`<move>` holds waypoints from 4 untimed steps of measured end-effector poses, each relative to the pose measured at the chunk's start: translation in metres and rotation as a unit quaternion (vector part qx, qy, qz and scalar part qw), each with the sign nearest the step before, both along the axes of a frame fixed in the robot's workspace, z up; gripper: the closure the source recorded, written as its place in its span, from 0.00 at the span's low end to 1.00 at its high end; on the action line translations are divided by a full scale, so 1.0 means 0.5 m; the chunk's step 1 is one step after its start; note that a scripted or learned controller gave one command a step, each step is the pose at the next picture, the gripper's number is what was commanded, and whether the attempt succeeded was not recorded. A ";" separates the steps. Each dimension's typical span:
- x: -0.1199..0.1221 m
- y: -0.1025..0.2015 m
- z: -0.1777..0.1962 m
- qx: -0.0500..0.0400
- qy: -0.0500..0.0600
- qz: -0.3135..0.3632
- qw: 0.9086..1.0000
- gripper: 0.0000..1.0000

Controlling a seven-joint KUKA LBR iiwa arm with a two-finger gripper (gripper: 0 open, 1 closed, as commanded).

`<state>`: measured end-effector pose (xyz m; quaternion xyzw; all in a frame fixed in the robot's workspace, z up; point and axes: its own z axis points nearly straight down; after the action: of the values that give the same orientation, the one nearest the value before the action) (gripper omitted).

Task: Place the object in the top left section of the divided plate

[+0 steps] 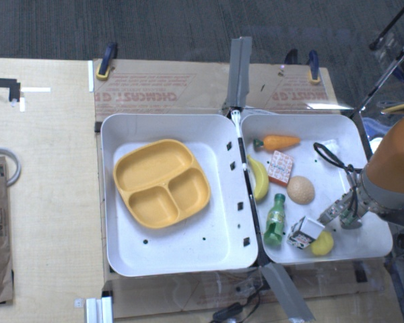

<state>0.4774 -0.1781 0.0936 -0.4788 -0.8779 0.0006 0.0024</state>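
Pincer (303,235) hangs low in the right bin (350,126) touching a lemon (322,244); its grip state cannot be told.

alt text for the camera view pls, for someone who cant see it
A yellow divided plate sits in the left bin. The gripper reaches low into the right bin among a carrot, banana, green bottle and lemon.

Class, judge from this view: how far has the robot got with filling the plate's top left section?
Done: nothing; the yellow divided plate holds no object. In hand: the hand is low in the right bin near the lemon. Left: grasp, carry over, place.
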 end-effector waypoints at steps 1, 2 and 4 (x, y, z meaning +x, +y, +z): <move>0.001 -0.005 -0.010 0.001 -0.001 0.244 0.970 1.00; 0.002 -0.006 -0.010 0.001 -0.002 0.329 0.944 1.00; 0.040 0.106 -0.008 0.000 -0.003 0.690 0.724 1.00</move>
<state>0.4972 -0.1252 0.0896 0.2589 -0.9659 0.0005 -0.0012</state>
